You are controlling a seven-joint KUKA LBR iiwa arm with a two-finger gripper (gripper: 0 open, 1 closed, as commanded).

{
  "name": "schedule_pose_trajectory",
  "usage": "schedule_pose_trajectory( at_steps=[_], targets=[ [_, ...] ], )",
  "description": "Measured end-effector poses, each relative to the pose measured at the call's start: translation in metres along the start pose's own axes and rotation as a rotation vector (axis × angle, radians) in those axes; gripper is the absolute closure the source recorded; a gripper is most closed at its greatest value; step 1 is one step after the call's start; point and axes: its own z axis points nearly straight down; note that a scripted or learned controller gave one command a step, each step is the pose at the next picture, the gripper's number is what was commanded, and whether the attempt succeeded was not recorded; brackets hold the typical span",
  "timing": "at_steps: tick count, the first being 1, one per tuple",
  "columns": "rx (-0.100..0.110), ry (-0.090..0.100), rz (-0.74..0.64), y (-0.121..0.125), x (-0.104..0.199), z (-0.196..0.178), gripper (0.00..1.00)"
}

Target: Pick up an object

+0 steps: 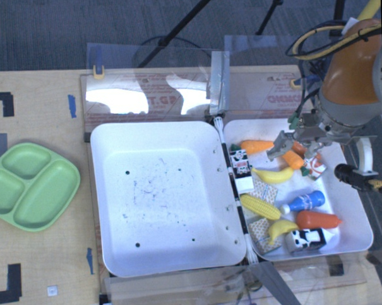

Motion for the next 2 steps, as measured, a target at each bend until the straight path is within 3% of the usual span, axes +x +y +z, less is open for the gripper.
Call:
schedule_pose_trajectory(
  at_steps=[1, 2],
  targets=[
    [0.0, 0.001, -0.14, 0.017, -0.016, 0.067, 0.0],
    [-0.011, -0.004, -0.278, 0.04, -0.077, 0.136, 0.0]
  ],
)
